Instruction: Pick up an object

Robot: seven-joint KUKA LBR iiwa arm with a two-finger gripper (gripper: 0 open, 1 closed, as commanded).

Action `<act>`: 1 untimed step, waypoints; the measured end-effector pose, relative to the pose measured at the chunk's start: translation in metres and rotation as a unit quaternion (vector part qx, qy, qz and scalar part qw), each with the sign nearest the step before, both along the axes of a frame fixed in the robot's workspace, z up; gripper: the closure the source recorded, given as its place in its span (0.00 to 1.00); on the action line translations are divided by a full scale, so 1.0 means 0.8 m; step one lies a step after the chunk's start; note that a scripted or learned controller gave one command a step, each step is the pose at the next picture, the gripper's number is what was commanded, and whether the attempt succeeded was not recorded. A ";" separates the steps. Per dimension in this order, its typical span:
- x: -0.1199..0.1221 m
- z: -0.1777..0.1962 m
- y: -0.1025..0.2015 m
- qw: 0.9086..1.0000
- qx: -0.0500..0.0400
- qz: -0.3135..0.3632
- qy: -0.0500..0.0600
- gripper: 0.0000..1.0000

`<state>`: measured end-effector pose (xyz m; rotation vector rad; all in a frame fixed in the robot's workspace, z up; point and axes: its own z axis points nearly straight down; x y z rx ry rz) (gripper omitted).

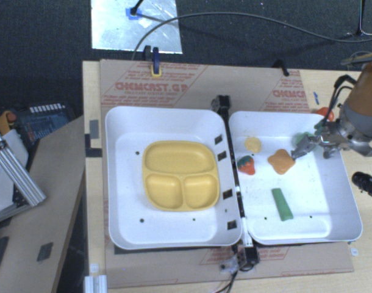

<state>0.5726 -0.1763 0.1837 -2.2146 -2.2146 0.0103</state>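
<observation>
Orange toy food piece (282, 162) in the right bin (341, 194), gripper (303, 144) just beside its upper right edge, finger spread impossible to tell, toy strawberry (246, 165) to its left, pale yellow disc (253, 144) above that, green block (282, 204) below, yellow divided tray (178, 174) in the left bin (122, 182).

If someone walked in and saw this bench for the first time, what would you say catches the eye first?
Most likely the yellow divided tray, which sits alone in the middle of the left bin. Next come the small bright items scattered in the right bin: an orange piece, a green block, a red and green piece near the divider and a pale yellow disc. The tool hovers just right of the orange piece.
</observation>
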 end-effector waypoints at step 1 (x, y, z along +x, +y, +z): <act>0.004 0.009 0.001 1.000 -0.001 0.002 -0.006 0.00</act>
